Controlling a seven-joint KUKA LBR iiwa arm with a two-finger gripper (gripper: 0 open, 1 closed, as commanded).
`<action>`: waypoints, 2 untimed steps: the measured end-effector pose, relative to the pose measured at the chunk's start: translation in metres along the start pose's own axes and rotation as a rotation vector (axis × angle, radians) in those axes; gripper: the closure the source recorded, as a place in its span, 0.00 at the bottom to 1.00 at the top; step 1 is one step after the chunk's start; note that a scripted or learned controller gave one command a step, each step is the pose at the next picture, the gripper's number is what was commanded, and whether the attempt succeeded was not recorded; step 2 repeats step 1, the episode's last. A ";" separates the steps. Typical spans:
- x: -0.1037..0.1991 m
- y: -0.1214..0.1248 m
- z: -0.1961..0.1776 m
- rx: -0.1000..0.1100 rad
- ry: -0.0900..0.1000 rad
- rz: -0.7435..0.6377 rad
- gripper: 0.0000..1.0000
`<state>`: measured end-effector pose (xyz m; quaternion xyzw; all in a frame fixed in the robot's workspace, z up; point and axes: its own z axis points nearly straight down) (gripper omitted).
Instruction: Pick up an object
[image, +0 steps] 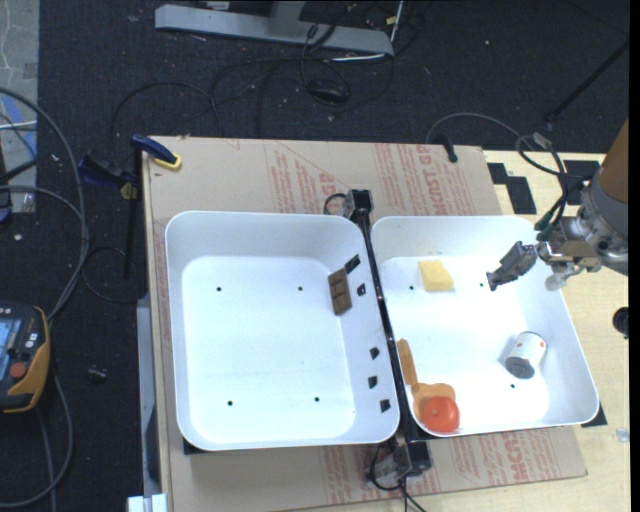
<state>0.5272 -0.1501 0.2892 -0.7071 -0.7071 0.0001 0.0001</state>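
Black gripper (508, 268) hangs over right bin (570, 310) upper right area, nothing between its fingers; can't tell if open or closed. Yellow block (435, 275) just left of it. White cup (524, 354) below, on its side. Orange-red toy (432, 398) at bottom left corner. Brown bar (341, 292) in left bin (190, 300).

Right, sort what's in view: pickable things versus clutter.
Job:
yellow block
white cup on its side
orange-handled tool with red ball
brown bar
gripper

Clutter:
blue clamp
cables
handheld controller
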 end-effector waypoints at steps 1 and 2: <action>-0.037 0.023 0.080 0.007 0.001 0.002 0.00; -0.037 0.023 0.080 0.007 0.001 0.002 0.00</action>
